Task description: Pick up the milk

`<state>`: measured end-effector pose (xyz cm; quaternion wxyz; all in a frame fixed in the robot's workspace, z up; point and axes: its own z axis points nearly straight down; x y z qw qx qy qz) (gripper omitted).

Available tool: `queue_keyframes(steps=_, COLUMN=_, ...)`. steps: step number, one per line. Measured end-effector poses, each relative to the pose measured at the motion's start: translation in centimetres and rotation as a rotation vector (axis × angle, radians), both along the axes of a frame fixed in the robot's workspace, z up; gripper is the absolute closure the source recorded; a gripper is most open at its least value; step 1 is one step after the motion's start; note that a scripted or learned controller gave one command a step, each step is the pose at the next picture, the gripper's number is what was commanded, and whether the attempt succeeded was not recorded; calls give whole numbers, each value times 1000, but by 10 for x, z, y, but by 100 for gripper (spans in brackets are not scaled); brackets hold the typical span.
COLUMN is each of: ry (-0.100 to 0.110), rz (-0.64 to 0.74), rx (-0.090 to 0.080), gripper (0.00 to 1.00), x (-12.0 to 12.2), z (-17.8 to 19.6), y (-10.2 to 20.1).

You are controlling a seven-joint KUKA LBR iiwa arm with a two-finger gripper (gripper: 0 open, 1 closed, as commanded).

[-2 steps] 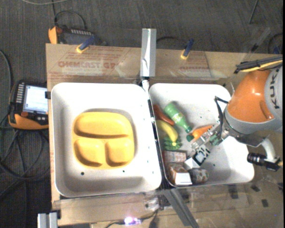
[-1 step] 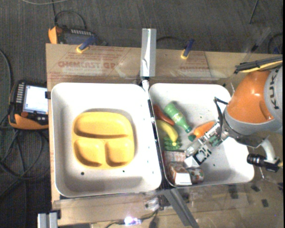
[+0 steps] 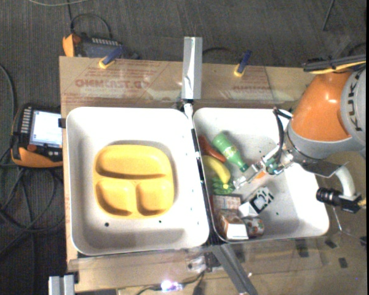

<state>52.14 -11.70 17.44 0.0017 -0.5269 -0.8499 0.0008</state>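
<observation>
A: White bin on the right (image 3: 307,226): is the milk (image 3: 261,200) lifted?

B: No. It is seen lying among the clutter (just below the gripper (image 3: 243,178)). Finger state cannot be determined; the grasp is judged outstanding.

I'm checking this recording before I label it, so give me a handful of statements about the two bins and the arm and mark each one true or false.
1. A yellow tray with compartments lies in the left bin. True.
2. The green bottle lies in the left bin. False: it lies in the right bin, near the banana.
3. The end effector is over the right bin. True.
4. The arm reaches in from the left side of the view. False: it comes in from the right.
5. The banana sits on the yellow tray. False: it lies in the right bin, along its left wall.
</observation>
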Motion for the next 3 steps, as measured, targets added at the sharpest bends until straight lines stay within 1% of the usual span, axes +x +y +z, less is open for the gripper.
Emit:
queue_keyframes(steps=1, ry=-26, rz=143, rx=1, gripper=0, x=-21, z=-79, y=-22)
queue_keyframes(steps=2, ry=-13, rz=298, rx=-5, gripper=0, x=2, z=-80, y=-7)
queue_keyframes(steps=3, ry=-2, rz=374, rx=0, gripper=0, x=0, z=39, y=-40)
